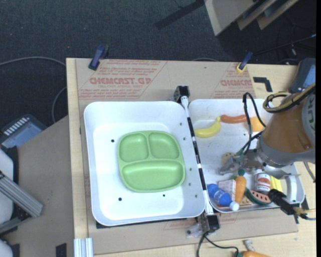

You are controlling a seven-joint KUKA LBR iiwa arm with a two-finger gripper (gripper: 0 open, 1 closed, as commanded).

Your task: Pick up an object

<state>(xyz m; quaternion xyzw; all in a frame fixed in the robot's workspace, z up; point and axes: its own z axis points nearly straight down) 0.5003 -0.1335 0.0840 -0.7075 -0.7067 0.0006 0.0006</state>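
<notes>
One claw (231, 163) low in the right bin (210, 108), metal fingers apparently spread, nothing seen between them. Just right and below: an orange carrot (241, 186), the nearest thing to pick; further below, a blue bottle (220, 196). Well above: a yellow banana (208, 130). Far left: a green divided plate (150, 160). Reaching step, likely; next, centring over the carrot, then closing

Dark blue-grey carpet (60, 25) is covering the floor around the table (125, 80), whose light wood top is wearing a brown sheet with red lettering. Blue (98, 56) and yellow (244, 62) clamps are gripping its far edge. Black cables (30, 62) are trailing over the carpet, and pale wooden furniture (251, 15) is sitting top right.
</notes>
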